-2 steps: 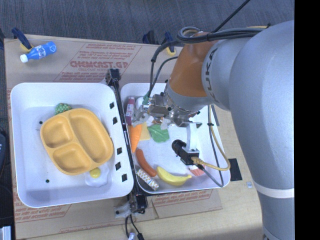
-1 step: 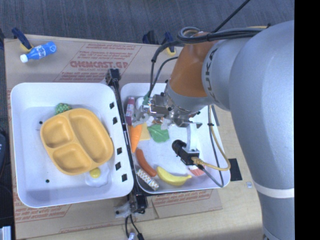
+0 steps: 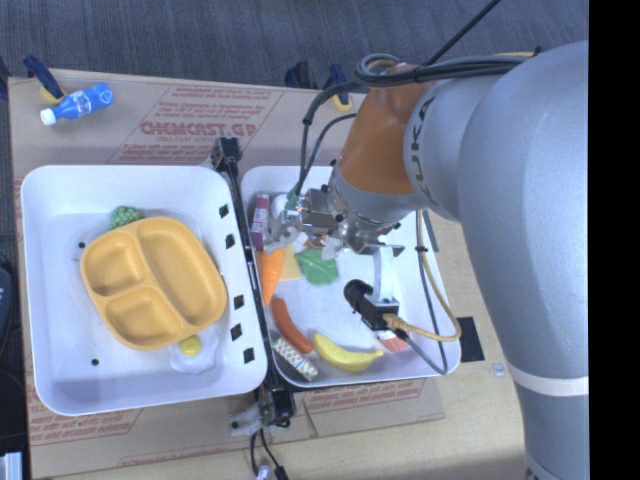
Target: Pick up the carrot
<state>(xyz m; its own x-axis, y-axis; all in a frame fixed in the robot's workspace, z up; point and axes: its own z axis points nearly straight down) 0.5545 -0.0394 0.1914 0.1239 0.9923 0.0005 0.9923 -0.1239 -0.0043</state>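
The tapered orange carrot (image 3: 270,273) lies in the right-hand shallow white bin (image 3: 445,358), against its left wall, pointing down the bin. Just below it sits a reddish-orange sausage-shaped piece (image 3: 292,325), with a yellow banana (image 3: 345,353) near the bin's front edge and a green leafy piece (image 3: 318,267) just to the carrot's right.

The end effector (image 3: 322,230) hangs above the upper part of this bin, near the carrot's thick end; the wrist hides it, and I cannot tell how far it is open or whether it has anything in it. The carrot looks untouched, so the step in hand is probably the approach. The next move calls for centring over the carrot and lining up across its width, clear of the bin wall.

The left white bin (image 3: 40,268) holds a yellow divided plastic plate (image 3: 152,281). Both bins rest on a cardboard-covered counter (image 3: 180,118), where a small blue bottle (image 3: 78,103) lies at the far left, over grey carpet.
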